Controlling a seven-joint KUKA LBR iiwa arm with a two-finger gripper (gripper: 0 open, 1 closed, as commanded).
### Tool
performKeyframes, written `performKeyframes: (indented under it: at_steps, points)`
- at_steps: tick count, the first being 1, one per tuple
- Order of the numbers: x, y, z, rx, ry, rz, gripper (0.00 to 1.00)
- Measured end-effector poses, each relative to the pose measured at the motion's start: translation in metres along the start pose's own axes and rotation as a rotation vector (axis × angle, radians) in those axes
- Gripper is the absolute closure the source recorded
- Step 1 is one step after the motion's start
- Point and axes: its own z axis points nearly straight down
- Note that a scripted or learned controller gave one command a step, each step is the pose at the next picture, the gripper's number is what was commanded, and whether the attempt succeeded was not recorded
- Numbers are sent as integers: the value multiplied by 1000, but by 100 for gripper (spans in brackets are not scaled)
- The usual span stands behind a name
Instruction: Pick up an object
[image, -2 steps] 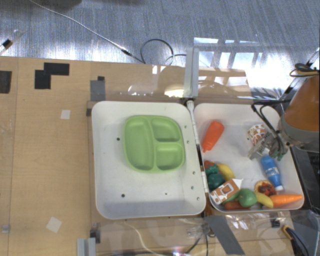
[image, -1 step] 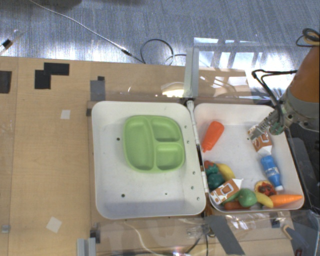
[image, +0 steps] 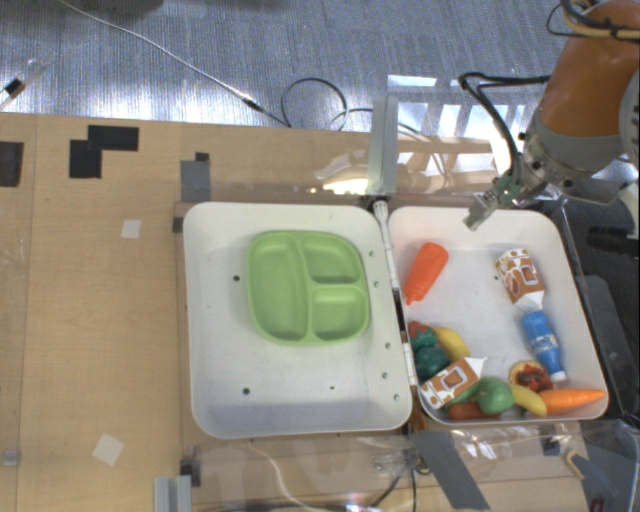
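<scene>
- Toy food crowds the near edge of the right bin, far below the gripper: a small carton, a green fruit, a banana and a carrot lie jumbled against one another.
- Behind them, a yellow piece touches a dark green piece, and a blue bottle lies lengthwise just below a brown-and-white carton.
- An orange cone-shaped piece lies alone, below the gripper and slightly to its left, nearer to it than anything else in the bin.
- At the bin's far edge, the gripper hangs on the grey arm under its orange band, apart from every object; whether its tip is spread or closed cannot be told at this size and angle.
- Nothing is visibly held, so the pickup looks not yet done: choosing a target, descending, closing and lifting all appear to remain.
- Well to the gripper's left, a green divided plate sits in the left bin, seemingly playing no part in this attempt.
</scene>
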Motion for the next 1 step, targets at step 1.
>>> performKeyframes:
  at_steps: [1]
  points:
    - [-62,5,132,13,8,-106,100]
